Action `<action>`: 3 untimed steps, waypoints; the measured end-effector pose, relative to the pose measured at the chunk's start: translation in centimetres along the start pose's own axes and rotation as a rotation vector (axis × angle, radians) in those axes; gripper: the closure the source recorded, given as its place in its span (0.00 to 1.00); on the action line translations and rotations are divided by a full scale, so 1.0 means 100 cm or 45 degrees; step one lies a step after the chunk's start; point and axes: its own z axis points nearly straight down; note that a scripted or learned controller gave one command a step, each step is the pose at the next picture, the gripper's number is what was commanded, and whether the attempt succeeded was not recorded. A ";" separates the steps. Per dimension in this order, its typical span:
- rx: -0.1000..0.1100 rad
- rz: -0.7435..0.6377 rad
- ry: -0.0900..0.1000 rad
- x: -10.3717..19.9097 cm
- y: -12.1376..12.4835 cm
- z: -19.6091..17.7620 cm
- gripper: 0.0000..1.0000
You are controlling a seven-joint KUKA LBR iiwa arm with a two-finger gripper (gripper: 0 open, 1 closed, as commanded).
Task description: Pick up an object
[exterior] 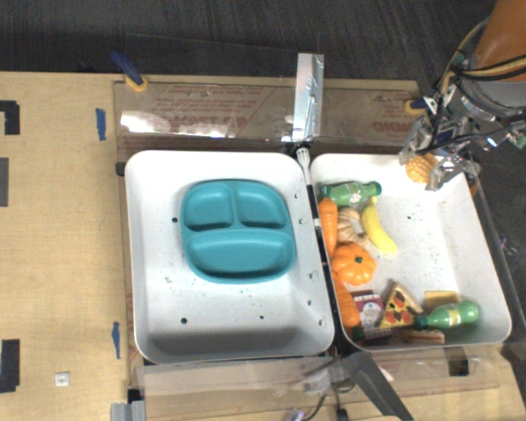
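The pincer (434, 167) sits at the right bin's (473, 226) far right corner, closed on a small yellow-orange object (418, 168) raised over the rim.

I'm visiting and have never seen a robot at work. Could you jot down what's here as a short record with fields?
left bin: holds a teal divided plate
right bin: toy food, including a banana, a small pumpkin, a pizza slice, two green bottles
gripper: above the right bin's far right corner
near gripper: a small yellow-orange object; grasp unclear
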 end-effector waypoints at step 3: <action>0.008 0.206 -0.015 -0.018 0.022 -0.035 1.00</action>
